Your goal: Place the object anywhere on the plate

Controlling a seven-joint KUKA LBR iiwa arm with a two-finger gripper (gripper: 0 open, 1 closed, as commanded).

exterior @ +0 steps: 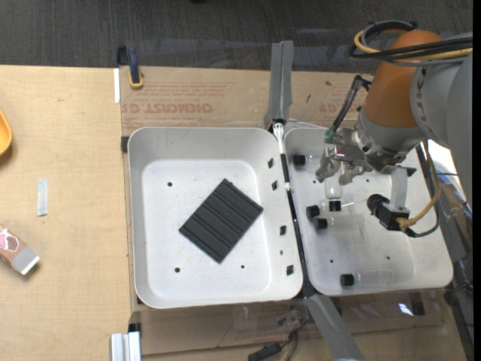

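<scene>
Arm: grey with an orange band, reaching in from the right over the right bin (pixel 376 273)
Tool (pixel 336 173): low over the upper left part of the right bin; whether it is apart or together I cannot tell
Object (pixel 334 204): a small clear piece with a dark bit, hard to make out, lying on the floor of the right bin just below the tool; nothing seen clamped
Plate (pixel 221 220): dark ribbed rectangle lying flat and turned at a slant near the middle of the left bin (pixel 150 277), well apart from the object
Bins: two shallow white ones side by side, touching along their inner rims
Other bits in the right bin: small black blocks (pixel 317 218) left of the object and another near the front wall
Worktop (pixel 60 126): tan surface left of the bins, carrying a small grey strip (pixel 42 198) and a wrapped item (pixel 16 251) at the left edge
</scene>
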